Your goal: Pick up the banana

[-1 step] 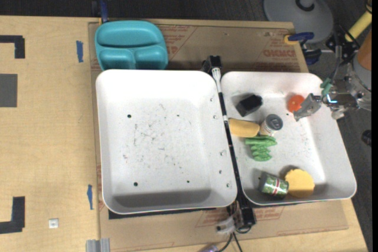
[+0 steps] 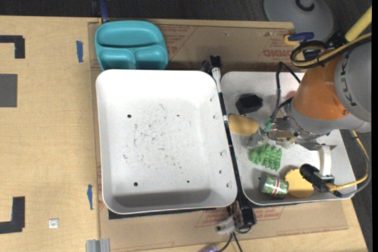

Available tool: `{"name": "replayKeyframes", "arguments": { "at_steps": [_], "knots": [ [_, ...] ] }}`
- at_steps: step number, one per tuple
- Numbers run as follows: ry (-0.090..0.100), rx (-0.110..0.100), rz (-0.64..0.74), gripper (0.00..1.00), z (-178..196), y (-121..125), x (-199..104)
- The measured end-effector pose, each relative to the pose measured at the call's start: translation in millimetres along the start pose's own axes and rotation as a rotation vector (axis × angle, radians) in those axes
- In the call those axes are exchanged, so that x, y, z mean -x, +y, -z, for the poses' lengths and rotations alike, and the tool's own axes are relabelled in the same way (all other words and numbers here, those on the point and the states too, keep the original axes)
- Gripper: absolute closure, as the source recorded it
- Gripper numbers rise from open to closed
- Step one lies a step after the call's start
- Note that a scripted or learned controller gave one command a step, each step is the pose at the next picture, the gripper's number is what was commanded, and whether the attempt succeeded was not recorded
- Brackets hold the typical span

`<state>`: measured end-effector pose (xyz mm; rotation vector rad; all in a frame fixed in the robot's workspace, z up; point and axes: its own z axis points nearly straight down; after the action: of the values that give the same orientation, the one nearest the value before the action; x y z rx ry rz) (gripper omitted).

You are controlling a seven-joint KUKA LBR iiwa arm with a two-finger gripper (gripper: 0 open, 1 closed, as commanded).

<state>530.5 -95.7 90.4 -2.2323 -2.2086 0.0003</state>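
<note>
In the right bin (image 2: 283,81), a bright yellow thing (image 2: 297,183) that looks like the banana lies near the front wall, partly covered by robot parts. My gripper (image 2: 273,131) is low in the middle of that bin, below the orange band of the arm (image 2: 319,97). It is behind and to the left of the yellow thing, and apart from it. A pale tan rounded thing (image 2: 243,124) lies just left of the gripper.
A green ridged toy (image 2: 266,156) lies just in front of the gripper. A green can (image 2: 273,187) sits left of the yellow thing, and a black thing (image 2: 248,103) lies at the back left. The left bin (image 2: 159,138) adjoins, with a teal tray (image 2: 131,44) behind it.
</note>
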Motion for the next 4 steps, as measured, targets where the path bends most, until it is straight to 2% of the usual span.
{"name": "replayKeyframes", "arguments": {
  "at_steps": [1,2,4],
  "knots": [
    [0.0,0.0,-0.443,0.0,94,-52,-86],
    [0.0,0.002,-0.444,1.0,103,-52,-86],
    [0.001,0.005,-0.442,1.0,124,-50,-87]
  ]
}}
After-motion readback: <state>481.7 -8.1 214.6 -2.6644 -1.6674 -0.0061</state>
